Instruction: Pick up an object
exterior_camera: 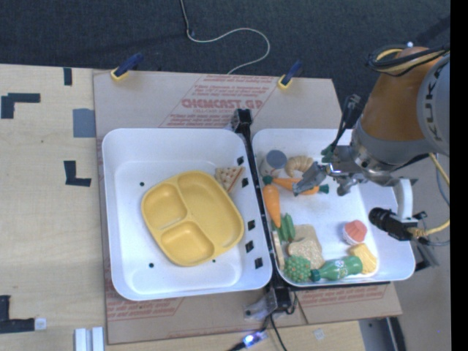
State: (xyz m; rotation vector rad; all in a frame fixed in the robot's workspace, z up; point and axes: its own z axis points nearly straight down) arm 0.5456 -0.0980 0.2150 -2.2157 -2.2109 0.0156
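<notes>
The right bin (pixel 380 203) holds a heap of toy food: a carrot (pixel 272 203), a tan croissant (pixel 298 165), a grey round piece (pixel 276 158), a bread slice (pixel 306 248), a green bottle (pixel 338 268), a red and white piece (pixel 355 231) and a yellow piece (pixel 365 256). My gripper (pixel 325 183) hangs over the bin's upper middle with its fingers spread. The left finger (pixel 307 180) lies over a small orange piece (pixel 313 190). Nothing sits between the fingers.
In the left bin (pixel 121 196) lie a yellow divided plate (pixel 191 216) and a waffle-patterned cracker (pixel 229 175). Black clips run along the wall between the bins (pixel 252 196). A black fitting (pixel 387 224) on the arm overhangs the right bin's right side.
</notes>
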